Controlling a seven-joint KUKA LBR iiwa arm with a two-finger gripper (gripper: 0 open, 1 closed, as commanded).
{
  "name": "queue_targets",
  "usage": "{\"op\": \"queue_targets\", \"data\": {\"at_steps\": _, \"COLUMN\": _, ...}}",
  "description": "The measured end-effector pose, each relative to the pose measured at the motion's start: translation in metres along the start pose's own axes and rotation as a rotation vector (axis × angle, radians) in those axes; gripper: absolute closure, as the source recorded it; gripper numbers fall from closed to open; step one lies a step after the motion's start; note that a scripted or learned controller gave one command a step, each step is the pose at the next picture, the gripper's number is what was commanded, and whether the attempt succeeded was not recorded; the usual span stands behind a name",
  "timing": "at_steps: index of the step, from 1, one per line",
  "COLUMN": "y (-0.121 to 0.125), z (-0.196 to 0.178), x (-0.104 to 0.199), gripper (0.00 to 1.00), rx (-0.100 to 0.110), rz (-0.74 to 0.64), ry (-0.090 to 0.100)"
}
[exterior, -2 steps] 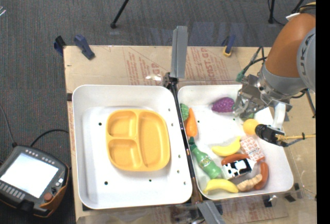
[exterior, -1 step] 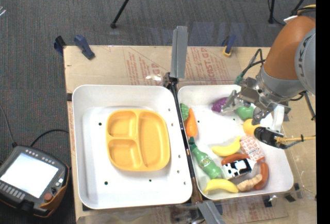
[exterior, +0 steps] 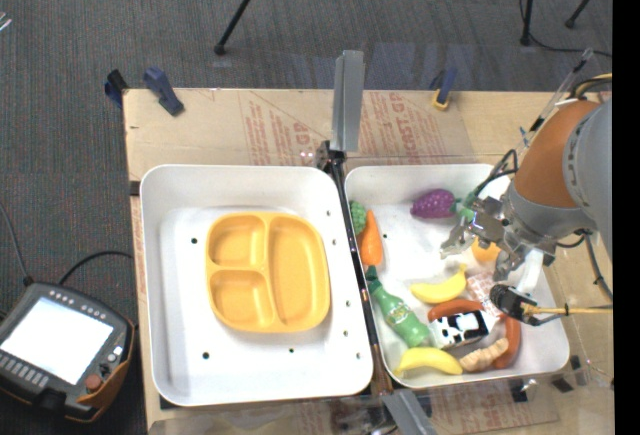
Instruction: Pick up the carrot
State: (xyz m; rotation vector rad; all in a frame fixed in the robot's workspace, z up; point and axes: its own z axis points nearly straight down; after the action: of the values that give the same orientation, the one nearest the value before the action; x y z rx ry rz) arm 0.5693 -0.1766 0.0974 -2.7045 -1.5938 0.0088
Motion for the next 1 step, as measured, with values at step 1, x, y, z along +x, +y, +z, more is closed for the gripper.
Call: {"op": "queue_targets", "data": {"at_steps": 1, "y": 0.0083, "z": 0.0086, "x": -0.019, "gripper": 0.0, "rx": -0.003, "rz": 0.112, "ry": 0.009}}
